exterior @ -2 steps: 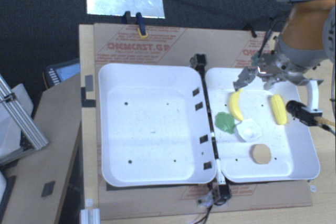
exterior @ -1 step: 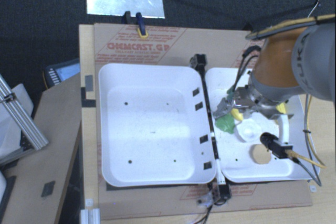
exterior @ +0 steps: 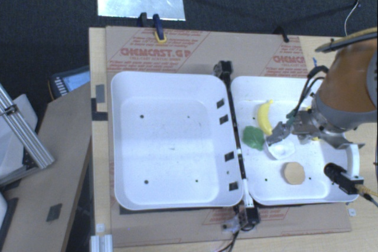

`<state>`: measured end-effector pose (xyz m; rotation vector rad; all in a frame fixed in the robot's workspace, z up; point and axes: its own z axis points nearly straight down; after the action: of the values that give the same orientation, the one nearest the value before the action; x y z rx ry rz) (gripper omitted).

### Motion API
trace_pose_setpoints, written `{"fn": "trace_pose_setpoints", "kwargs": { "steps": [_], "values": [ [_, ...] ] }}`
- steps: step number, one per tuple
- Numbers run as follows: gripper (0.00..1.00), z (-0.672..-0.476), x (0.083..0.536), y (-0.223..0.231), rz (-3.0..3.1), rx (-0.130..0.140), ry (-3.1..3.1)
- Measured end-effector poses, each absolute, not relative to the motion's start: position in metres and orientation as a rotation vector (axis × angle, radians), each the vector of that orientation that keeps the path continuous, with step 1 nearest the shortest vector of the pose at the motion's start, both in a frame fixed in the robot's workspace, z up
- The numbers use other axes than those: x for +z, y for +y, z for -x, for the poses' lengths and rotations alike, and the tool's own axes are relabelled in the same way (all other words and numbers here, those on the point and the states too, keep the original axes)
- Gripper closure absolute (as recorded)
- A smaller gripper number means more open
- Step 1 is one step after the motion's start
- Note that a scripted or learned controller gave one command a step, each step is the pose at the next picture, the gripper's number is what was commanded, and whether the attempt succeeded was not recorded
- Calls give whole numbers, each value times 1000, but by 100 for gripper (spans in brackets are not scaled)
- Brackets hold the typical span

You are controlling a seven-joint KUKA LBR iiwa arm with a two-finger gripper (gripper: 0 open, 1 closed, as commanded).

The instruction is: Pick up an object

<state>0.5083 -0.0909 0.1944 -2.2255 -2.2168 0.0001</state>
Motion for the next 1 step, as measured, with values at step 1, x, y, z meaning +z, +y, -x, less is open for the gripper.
{"fn": "trace_pose_setpoints", "kwargs": {
  "steps": [1],
  "values": [
    [100, -511, 205, -88, 2220, -4, -2227]
  ]
}}
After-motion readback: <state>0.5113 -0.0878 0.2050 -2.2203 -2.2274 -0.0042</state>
